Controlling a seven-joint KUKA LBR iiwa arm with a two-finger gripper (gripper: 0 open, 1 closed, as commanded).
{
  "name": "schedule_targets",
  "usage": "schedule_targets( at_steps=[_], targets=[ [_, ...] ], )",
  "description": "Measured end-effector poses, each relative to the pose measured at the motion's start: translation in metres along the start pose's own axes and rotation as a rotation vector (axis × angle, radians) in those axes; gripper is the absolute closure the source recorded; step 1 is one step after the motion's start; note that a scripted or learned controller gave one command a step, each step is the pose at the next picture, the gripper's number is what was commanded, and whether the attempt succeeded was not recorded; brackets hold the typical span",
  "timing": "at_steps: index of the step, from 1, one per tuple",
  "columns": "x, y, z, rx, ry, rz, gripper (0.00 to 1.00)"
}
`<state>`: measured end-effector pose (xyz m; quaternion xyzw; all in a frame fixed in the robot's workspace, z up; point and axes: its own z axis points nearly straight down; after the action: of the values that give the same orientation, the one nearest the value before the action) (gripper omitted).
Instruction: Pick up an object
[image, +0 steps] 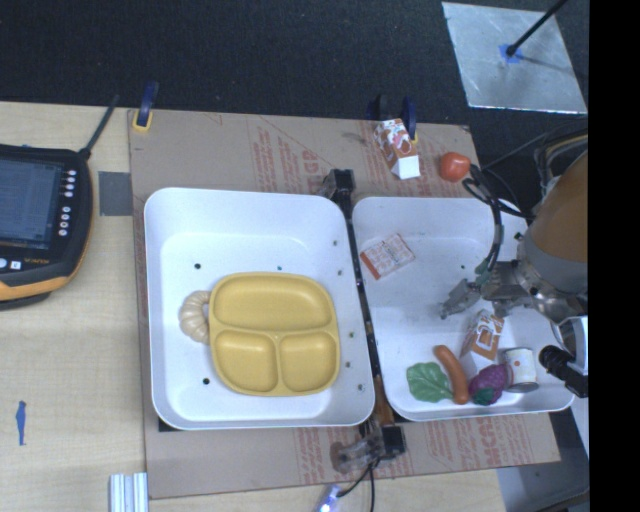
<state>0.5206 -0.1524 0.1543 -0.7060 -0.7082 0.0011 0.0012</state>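
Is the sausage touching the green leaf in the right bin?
Touching. In the camera view the sausage lies right against the green leaf's right edge, with none of the white bin floor showing between them.

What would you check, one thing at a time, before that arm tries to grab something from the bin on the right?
1. Things to pick lie in the right bin: ok. A sausage, green leaf, purple piece and small can crowd its near edge.
2. Gripper is over that bin: ok.
3. Nothing held yet: cannot tell.
4. Target stands apart from neighbours: not ok; the sausage touches the leaf.
5. Flat card lies alone: ok.
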Motion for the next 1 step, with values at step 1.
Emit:
schedule_targets(
  at_steps=[1],
  targets=[
    [-0.0443,-0.012,0.0494,-0.002,-0.002,0.0,0.0]
  ],
)
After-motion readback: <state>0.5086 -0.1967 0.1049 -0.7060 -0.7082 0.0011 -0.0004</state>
